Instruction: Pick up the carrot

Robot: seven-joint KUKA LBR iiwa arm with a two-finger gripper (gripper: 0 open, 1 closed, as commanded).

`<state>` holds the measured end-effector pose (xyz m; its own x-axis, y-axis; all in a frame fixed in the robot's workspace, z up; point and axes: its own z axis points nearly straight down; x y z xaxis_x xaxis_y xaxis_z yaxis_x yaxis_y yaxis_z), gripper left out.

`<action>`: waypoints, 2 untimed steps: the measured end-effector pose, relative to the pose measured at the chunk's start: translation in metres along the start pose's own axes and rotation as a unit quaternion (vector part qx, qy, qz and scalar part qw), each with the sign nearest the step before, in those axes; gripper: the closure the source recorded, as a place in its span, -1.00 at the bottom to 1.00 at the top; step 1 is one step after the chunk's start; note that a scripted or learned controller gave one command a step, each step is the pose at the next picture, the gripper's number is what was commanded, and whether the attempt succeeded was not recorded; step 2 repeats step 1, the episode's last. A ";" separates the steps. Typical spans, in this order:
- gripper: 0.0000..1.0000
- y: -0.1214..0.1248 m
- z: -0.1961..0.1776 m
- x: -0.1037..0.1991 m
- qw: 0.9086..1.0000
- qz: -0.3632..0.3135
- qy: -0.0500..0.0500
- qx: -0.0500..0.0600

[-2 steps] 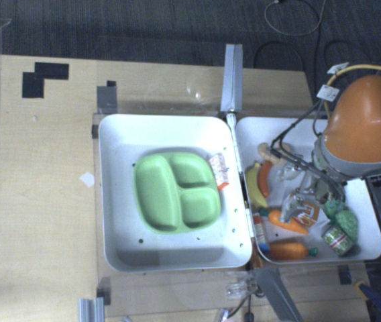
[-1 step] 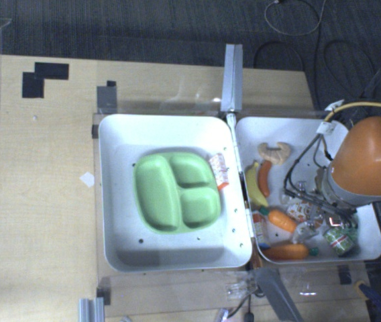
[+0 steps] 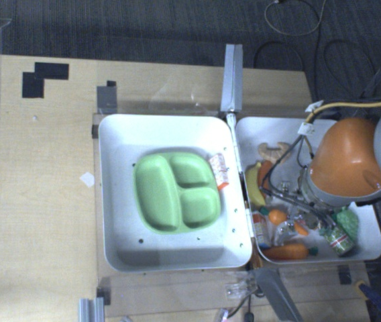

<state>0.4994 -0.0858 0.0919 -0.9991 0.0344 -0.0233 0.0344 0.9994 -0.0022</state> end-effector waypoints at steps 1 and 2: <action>1.00 0.001 -0.011 -0.001 1.000 -0.001 0.000 -0.001; 1.00 0.001 -0.011 -0.001 1.000 -0.001 0.000 -0.001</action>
